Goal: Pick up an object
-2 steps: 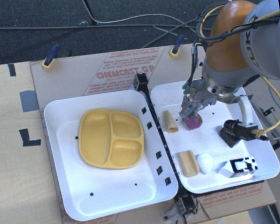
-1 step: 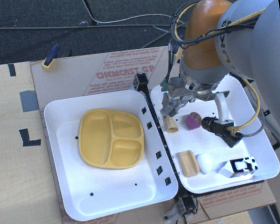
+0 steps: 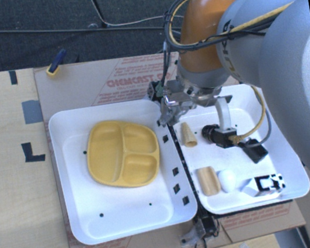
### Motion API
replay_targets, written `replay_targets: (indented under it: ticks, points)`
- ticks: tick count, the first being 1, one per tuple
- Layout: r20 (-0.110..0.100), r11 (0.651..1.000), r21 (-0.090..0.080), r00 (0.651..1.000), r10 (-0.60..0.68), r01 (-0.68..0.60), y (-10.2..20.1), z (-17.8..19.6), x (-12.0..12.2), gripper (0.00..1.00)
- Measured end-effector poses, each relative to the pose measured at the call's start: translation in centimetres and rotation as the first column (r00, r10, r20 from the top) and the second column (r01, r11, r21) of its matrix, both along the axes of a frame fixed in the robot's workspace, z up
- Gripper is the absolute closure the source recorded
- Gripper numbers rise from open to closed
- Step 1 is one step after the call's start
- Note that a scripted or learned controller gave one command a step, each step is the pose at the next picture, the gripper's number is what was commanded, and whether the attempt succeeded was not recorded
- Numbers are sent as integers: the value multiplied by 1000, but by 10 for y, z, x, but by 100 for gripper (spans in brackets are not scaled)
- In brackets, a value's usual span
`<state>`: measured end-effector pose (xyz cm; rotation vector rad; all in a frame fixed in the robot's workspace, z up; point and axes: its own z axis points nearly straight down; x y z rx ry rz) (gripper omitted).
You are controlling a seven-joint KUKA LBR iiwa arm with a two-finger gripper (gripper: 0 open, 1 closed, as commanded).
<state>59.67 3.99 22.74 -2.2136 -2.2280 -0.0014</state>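
Observation:
My gripper point(image 3: 167, 111) hangs over the far left corner of the right bin point(image 3: 274, 130), close to the wall between the two bins. Just below it lies a small tan cylinder point(image 3: 188, 134), apart from the gripper. Nearer the front of that bin a tan block point(image 3: 207, 180) rests beside a white ball point(image 3: 228, 180). A white piece with black markings point(image 3: 265, 184) lies at the front right. The left bin point(image 3: 70, 181) holds a yellow divided plate point(image 3: 123, 153).
The grey arm with its orange band point(image 3: 203, 24) covers the far right of the right bin. A black fitting with a yellow cable point(image 3: 222, 136) hangs over the bin's middle. The bins sit on cardboard point(image 3: 95, 83) on a wooden bench.

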Motion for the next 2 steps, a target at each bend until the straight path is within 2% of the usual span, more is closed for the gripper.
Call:
replay_targets:
  ticks: [1,2]
  points:
    - [-1,1000,0,1000,1,-1,57,4,1,100]
    - [-2,1000,-2,1000,-4,4,53,4,1,0]
